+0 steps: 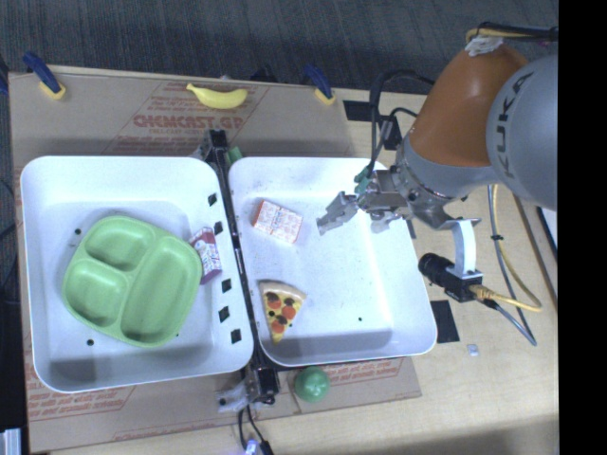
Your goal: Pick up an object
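Claw (334,218) hovering over the right bin (398,325), finger state impossible to tell, small box (276,222) just beside it, pizza slice (279,308) nearer the front

Glossy green plastic plate (133,282)
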